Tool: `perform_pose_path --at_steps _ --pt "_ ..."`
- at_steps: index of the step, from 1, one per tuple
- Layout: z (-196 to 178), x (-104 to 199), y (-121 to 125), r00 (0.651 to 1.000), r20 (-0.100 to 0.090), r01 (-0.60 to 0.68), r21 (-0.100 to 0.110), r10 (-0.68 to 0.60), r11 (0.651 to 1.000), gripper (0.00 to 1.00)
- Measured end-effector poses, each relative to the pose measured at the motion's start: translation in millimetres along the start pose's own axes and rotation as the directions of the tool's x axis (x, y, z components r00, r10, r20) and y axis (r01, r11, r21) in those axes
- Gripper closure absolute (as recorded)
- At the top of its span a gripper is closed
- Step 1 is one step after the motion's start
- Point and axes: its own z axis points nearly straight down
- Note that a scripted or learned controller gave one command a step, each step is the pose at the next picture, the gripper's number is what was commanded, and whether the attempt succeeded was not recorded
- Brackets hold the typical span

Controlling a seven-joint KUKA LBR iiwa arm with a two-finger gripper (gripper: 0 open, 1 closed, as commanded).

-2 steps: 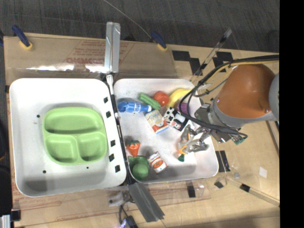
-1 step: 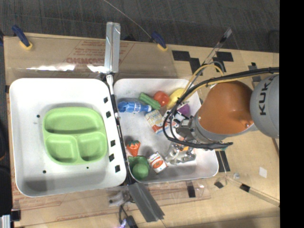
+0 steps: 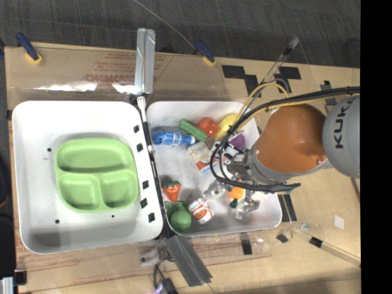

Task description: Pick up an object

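My gripper (image 3: 229, 199) hangs low over the right part of the right bin (image 3: 269, 220), under the orange wrist band. Its two metal fingers (image 3: 214, 191) stand apart, so it is open. A small orange object (image 3: 236, 193) lies between them on the bin floor, not squeezed. Just to the left lies a small red-and-white can (image 3: 201, 210). A green ball (image 3: 180, 220) and a red-orange toy with a green top (image 3: 172, 190) sit near the bin's left wall.
Further back in the right bin lie a blue bottle (image 3: 173, 138), a green stick (image 3: 193, 130), a red ball (image 3: 207, 126), a yellow piece (image 3: 228, 122), a purple piece (image 3: 236, 142) and a snack packet (image 3: 201, 155). The left bin (image 3: 30, 133) holds a green divided tray (image 3: 96, 175).
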Motion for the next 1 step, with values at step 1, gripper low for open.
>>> perform_pose_path --at_steps 1 --pt "10.1 -93.8 -21.7 0.988 0.003 0.154 0.003 -0.154 0.988 0.00"
